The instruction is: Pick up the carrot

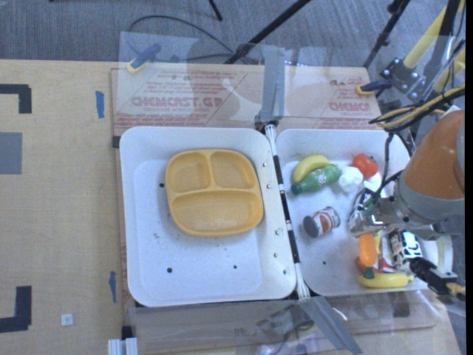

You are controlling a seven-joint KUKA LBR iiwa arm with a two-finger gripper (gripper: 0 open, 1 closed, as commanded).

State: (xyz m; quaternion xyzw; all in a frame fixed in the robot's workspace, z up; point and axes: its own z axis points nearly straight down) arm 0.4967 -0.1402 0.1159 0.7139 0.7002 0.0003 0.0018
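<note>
The carrot [367, 249] is a short orange piece lying near the front right of the right bin [325, 276]. My gripper [377, 231] hangs low right over it, reaching in from the right, and its metal parts cover the carrot's upper end. I cannot make out whether the carrot is touched or held.
A yellow banana-like toy [384, 279] lies just in front of the carrot. Further back in the right bin are a small can [321, 221], a green bottle [316, 179], a yellow banana [309, 166], a white item [350, 177] and a red item [364, 164]. The left bin [148, 272] holds a yellow divided plate [214, 191].
</note>
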